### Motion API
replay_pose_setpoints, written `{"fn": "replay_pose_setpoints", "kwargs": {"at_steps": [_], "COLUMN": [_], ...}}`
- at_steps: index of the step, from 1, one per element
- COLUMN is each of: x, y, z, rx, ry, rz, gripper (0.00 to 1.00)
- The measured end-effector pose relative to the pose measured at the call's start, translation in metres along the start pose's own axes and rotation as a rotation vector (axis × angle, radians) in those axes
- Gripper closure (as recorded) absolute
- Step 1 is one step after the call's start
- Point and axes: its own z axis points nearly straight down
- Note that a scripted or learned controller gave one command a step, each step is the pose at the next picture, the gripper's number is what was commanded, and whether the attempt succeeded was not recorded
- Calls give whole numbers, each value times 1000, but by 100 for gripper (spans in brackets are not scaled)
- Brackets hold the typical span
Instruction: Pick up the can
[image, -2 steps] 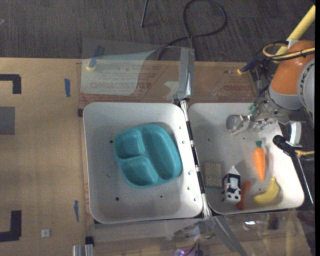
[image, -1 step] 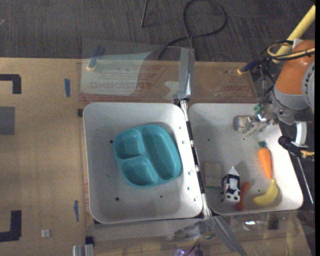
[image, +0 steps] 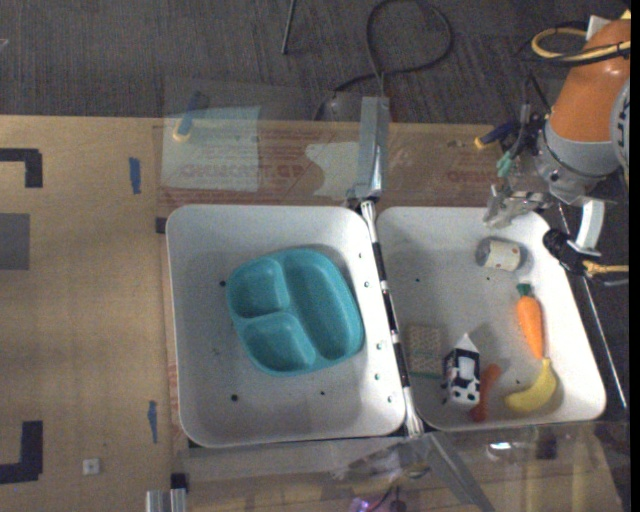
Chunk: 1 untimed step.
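Observation:
The can (image: 500, 254) is a small grey cylinder lying on its side, pale end toward the right, near the back of the right bin (image: 440, 235). My gripper (image: 513, 208) hangs over the bin's back edge, just behind and a little right of the can and clear of it. Its metal fingers (image: 494, 210) are spread open with nothing between them. The grey wrist with the orange band (image: 590, 100) rises behind it at the top right.
Also in the right bin are a carrot (image: 530, 322), a banana (image: 533, 392), a cow-patterned carton (image: 461, 372), a red stick (image: 487, 390) and a mesh pad (image: 425, 347). A teal divided plate (image: 295, 310) lies in the left bin (image: 200, 250). Cables (image: 575, 252) run along the right rim.

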Motion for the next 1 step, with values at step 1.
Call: {"fn": "replay_pose_setpoints", "kwargs": {"at_steps": [1], "x": [19], "y": [-1], "z": [-40], "rx": [1], "ry": [0], "rz": [156], "gripper": [100]}}
